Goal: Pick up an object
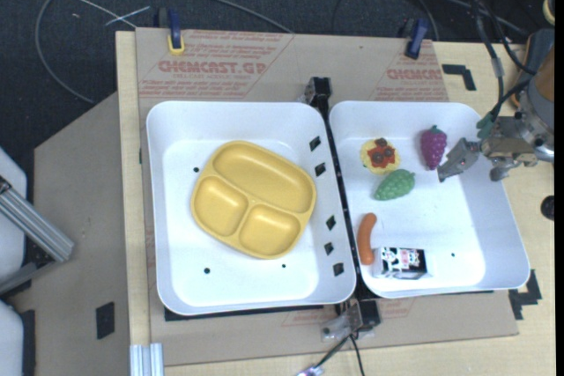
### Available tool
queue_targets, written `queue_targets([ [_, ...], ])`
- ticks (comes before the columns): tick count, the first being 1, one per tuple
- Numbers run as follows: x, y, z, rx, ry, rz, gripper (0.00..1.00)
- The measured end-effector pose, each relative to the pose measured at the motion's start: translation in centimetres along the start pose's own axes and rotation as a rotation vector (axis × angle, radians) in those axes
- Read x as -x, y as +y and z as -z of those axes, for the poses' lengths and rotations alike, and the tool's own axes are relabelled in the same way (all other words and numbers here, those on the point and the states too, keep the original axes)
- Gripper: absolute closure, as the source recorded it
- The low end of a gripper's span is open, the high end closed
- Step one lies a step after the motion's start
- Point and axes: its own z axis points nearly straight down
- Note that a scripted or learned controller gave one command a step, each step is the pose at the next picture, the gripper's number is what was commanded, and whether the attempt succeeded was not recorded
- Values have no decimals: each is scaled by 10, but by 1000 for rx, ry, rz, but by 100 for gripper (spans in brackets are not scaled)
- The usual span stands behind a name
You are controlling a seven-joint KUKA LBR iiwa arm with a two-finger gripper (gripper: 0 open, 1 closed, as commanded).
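The black-and-white carton (403, 261) lay nearest the camera, against the near wall of the right bin (480, 229), with an orange sausage-shaped toy (367, 239) just beside it on its left, standing roughly lengthwise along the bin's left wall. Farther in, a green bumpy fruit (395, 185) rested near the bin's middle-left; a small yellow piece with red topping (380, 154) sat just behind it, apart from it by a narrow gap. A purple grape cluster (433, 146) lay to the right of the yellow piece, toward the far part of the bin.

The gripper (477, 165) hung over the right half of the right bin, just right of the grape cluster and apart from it. Its two fingers (455, 163) were spread wide, one pointing toward the grapes and the other toward the bin's right wall, with nothing between them. The grey arm (539, 114) entered from the right, cables trailing behind it.

The left bin (167, 189) held a yellow divided plate (253, 199) of three compartments, lying tilted near its centre. Small black clips (324, 189) ran along the seam between the two bins. Both bins sat on a brown board printed with red lettering (211, 66), fixed at its far edge by two blue clamps (175, 29), upon the surface (79, 180).
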Motion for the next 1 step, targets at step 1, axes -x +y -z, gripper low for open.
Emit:
queue_targets([
  [1,0,2,6,13,-3,4,0],
])
